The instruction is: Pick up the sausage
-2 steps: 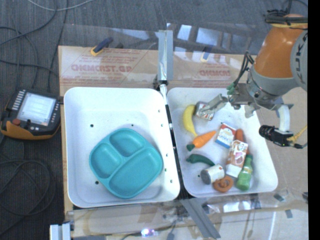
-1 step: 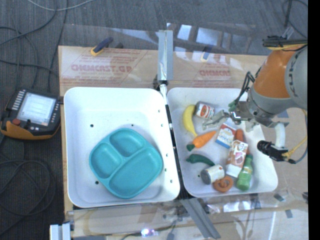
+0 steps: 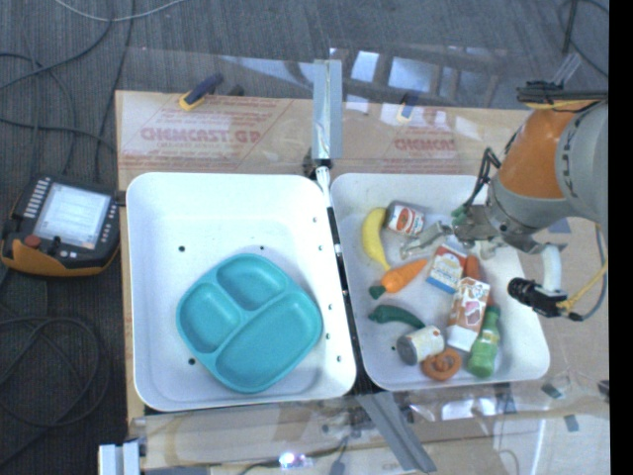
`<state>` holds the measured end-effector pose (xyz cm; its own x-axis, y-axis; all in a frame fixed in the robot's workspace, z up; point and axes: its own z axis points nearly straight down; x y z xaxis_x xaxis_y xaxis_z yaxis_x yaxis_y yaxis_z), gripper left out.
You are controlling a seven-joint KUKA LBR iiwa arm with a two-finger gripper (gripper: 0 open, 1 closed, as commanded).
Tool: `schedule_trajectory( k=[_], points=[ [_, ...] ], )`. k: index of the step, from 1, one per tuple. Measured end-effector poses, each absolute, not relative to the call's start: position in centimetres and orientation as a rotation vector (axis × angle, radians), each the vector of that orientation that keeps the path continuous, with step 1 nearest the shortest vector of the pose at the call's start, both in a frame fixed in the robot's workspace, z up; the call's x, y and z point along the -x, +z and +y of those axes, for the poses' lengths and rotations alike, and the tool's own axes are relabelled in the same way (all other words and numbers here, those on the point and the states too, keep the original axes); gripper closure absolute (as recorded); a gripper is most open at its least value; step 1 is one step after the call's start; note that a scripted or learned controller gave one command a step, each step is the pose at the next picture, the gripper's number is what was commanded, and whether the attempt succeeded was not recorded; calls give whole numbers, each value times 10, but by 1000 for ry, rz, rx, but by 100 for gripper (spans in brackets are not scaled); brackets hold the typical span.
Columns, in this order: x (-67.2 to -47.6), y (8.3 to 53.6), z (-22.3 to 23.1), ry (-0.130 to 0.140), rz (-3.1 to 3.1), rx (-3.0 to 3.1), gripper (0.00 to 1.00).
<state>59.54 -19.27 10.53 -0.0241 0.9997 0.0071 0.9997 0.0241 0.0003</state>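
White walls of the right bin (image 3: 534, 364) hem in the nearest clutter: a green bottle (image 3: 485, 349), an orange ring (image 3: 442, 365) and a small can (image 3: 420, 344) crowd its near edge, leaving little open room. The left bin (image 3: 158, 226) (far roomier) carries a teal divided plate (image 3: 250, 322). Farther in, a short stretch of the reddish sausage (image 3: 472, 265) shows between a small box (image 3: 446, 267) and a printed carton (image 3: 469, 303). Its long axis seems to run near-to-far, and its ends are hard to make out. Just beyond, the pincer (image 3: 447, 230) hangs near a tipped can (image 3: 404, 218); whether it is spread or closed, I cannot tell.
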Motion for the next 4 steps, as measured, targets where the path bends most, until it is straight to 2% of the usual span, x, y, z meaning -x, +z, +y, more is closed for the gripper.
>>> schedule_trajectory(
  k=[1, 2, 3, 4],
  points=[
    [-607, 90, -197, -37, -2282, 2129, 0],
    [-602, 89, -206, -29, -2643, 1687, 0],
    [-603, 96, -211, -17, -2657, 1698, 100],
    [-594, 137, -224, 4, -2752, 1513, 100]
  ],
)
